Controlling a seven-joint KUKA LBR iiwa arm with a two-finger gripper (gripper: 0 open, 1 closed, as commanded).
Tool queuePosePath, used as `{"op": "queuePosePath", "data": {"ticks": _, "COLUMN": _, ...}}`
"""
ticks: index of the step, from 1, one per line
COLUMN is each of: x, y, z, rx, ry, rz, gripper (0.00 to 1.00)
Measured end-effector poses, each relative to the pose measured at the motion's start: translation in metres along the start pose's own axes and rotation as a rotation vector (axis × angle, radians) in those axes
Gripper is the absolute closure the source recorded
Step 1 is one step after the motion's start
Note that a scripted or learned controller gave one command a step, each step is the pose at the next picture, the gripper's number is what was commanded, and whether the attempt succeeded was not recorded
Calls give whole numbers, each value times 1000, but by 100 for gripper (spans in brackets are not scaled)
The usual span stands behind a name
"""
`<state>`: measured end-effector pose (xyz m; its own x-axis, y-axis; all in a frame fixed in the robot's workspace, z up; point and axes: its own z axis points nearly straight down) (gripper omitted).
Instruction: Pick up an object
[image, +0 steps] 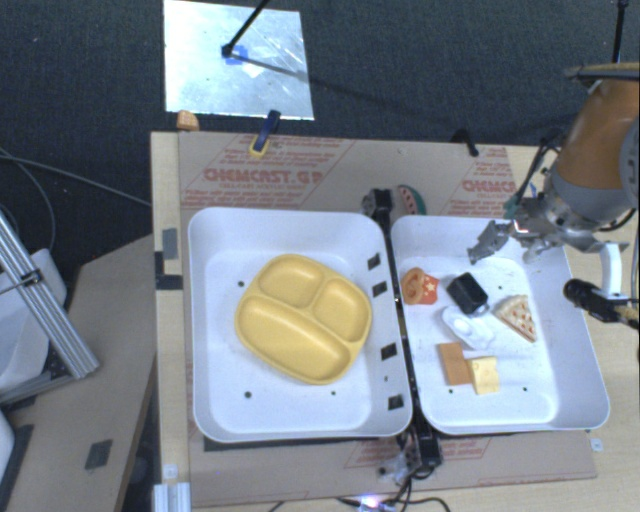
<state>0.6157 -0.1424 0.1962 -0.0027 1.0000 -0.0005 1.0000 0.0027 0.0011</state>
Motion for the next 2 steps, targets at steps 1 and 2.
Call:
{"op": "queuePosePath", "data": {"ticks": 1, "x": -67, "y": -34, "z": 94, "rx": -2, "ry": -1, "rz": 5, "gripper": 0}}
{"op": "queuePosePath", "data": {"ticks": 2, "x": 17, "y": -121, "z": 105, "rx": -29, "ry": -15, "rz": 2, "gripper": 0}}
